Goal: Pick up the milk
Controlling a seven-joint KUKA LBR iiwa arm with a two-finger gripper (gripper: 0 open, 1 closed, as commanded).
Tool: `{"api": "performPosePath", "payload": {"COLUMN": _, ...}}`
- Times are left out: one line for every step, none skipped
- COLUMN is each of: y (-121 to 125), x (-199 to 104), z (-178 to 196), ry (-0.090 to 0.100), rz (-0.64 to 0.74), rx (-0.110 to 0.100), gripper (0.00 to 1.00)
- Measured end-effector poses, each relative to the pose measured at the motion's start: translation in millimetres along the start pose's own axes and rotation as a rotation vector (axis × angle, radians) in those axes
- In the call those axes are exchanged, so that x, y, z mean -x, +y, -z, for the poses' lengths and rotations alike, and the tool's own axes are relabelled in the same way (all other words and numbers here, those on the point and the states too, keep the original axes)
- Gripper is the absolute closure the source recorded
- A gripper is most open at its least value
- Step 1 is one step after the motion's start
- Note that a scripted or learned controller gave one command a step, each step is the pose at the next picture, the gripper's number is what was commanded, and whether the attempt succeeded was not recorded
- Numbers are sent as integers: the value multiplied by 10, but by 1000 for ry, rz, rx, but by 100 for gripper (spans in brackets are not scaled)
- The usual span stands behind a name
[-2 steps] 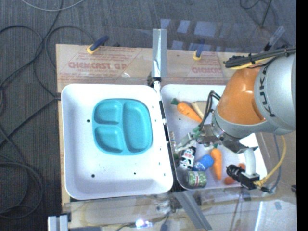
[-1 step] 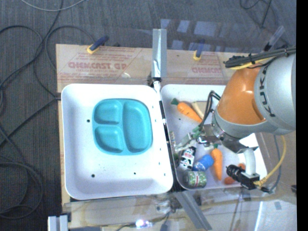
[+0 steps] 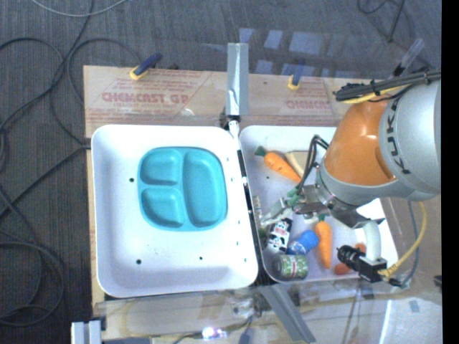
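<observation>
The milk [image 3: 280, 235] is a small white carton with black cow patches, lying in the right bin [image 3: 252, 143] near its left wall. My gripper [image 3: 303, 205] hangs low over the right bin, just up and to the right of the milk, at the end of the grey arm with its orange band [image 3: 355, 149]. The arm's bulk hides the bin's right half, and I see nothing between the gripper and the milk.
Around the milk lie a green can [image 3: 291, 266], a blue object [image 3: 305, 242], an orange carrot [image 3: 324, 244] and another carrot [image 3: 281, 165] at the back. The left bin [image 3: 115, 264] holds a blue divided plate [image 3: 183, 188].
</observation>
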State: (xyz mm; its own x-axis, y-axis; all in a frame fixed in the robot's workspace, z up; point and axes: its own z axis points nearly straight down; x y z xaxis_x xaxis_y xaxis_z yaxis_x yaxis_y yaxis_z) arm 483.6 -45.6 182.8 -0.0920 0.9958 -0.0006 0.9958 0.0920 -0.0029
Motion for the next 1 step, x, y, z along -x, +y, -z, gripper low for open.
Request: {"api": "performPosePath", "payload": {"y": -35, "x": 419, "z": -719, "ry": 2, "rz": 75, "rx": 1, "gripper": 0}}
